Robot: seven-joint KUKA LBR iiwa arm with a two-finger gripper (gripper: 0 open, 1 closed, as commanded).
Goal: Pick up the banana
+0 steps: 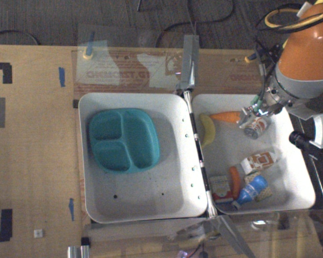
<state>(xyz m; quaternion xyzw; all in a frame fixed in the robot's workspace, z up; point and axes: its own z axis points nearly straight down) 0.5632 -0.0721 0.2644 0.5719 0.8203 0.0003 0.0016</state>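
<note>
Wooden worktop (32,160) carries what we see: two white bins side by side. Our left bin (134,203) holds a teal divided plate (124,140). Our right bin (296,192) holds the rest: the grey arm (304,63) with its orange band, then the banana (206,129) against the left wall, a carrot (226,116) touching it, and a can (255,127) under the jaws, whose spread we cannot tell

The worktop (32,160) is showing matt, wood-like board. Both white bins (134,206) are looking like smooth plastic, the teal tray (124,140) likewise. The arm's orange band (307,42) is gleaming glossy.
</note>
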